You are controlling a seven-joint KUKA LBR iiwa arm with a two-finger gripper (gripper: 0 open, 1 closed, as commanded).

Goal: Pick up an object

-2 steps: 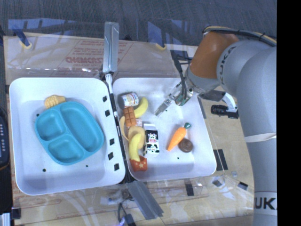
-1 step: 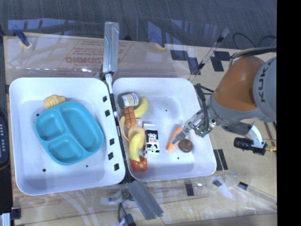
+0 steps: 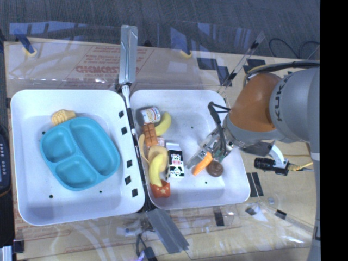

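In the lower right of the frame, inside the right-hand shallow white bin, a small orange carrot-shaped piece lies with its long axis slanting from lower left to upper right. Its upper end sits right at the tip of the end effector, so the piece extends down and to the left from it. Whether the carrot is actually pinched cannot be told: the metal parts there blur together, and I cannot tell if the end effector is open or closed. Just right of the carrot, touching or nearly so, lies a round brown disc-like item.

Further left in the same bin, a small black-and-white cow-print carton stands just beside a pile of yellow bananas, with a red block at the pile's lower end and a small labelled can at its upper end.

The grey arm with its orange band comes in from the right of the frame, bent down over the bin's right rim, wrist angled toward lower left.

Farthest left, the other white bin holds a blue sectioned plastic plate with a yellow corn cob at its upper left edge.

My judgement: the carrot is the likely target.
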